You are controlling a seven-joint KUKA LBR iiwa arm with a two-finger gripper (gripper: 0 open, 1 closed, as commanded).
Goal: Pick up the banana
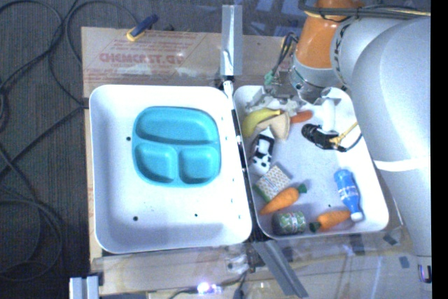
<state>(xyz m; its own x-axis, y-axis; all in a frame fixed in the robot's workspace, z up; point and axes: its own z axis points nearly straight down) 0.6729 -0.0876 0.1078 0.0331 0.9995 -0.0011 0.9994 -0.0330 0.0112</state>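
Hovering at 12 o'clock of the right white bin [378,217]: two-finger gripper [278,96], finger state not discernible. Directly at 7 o'clock of gripper: curved yellow banana [255,119]. Farther toward 6 o'clock: orange carrot [281,199].

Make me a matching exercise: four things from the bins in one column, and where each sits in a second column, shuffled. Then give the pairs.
Things:
1. banana
2. blue tray
3. blue bottle
4. green can

Places:
A. near edge of the right bin, between two carrots
B. left bin, alone
C. right bin, far left corner, under the gripper
D. right bin, right side, above a carrot in the picture

Pairs: 1-C, 2-B, 3-D, 4-A
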